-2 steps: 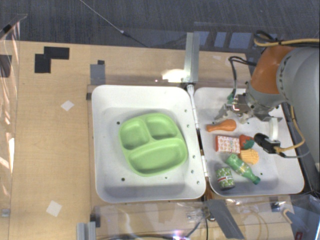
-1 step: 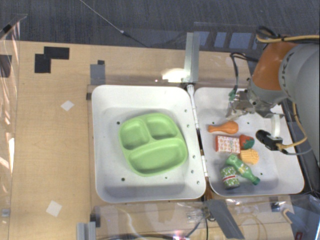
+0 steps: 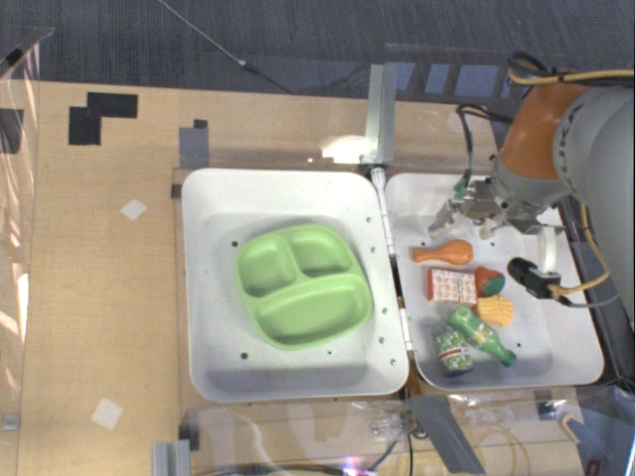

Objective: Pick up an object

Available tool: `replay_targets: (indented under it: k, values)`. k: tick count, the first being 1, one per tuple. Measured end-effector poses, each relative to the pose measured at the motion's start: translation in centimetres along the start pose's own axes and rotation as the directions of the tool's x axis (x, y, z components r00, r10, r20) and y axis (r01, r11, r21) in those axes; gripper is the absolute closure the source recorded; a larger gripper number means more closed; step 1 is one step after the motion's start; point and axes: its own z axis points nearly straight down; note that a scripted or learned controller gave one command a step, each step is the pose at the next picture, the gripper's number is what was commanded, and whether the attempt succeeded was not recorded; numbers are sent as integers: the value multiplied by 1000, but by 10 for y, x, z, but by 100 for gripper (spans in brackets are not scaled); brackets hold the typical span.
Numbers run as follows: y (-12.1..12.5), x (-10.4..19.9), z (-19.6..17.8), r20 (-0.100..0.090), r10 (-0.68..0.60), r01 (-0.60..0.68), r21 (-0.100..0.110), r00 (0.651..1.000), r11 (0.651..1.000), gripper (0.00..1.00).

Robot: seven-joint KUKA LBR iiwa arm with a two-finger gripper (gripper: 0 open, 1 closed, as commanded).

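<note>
Two bins (image 3: 198,266), one tray (image 3: 303,286), six toys (image 3: 466,296)

Most of the arm (image 3: 595,137) was cut off at the right edge, and the red-and-yellow toy (image 3: 493,297) near the right bin's (image 3: 585,360) middle was too blurry to be ID'd.

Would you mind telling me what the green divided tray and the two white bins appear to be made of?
The green divided tray looks like moulded plastic with a smooth, slightly satin finish: uniform colour, rounded compartment edges, soft highlights. The left white bin and right white bin also look like plastic, matte to semi-gloss, with rounded corners, though painted metal cannot be ruled out.
</note>
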Motion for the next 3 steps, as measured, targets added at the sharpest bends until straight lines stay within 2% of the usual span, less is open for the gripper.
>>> replay_targets:
  k: [1, 2, 3]
  values:
    - [-108, 5, 10, -2, 53, -53, 5, 999, 999, 0]
    - [-105, 5, -2, 0, 52, -52, -4, 999, 999, 100]
    - [-82, 64, -86, -2, 86, -86, 10, 996, 996, 100]
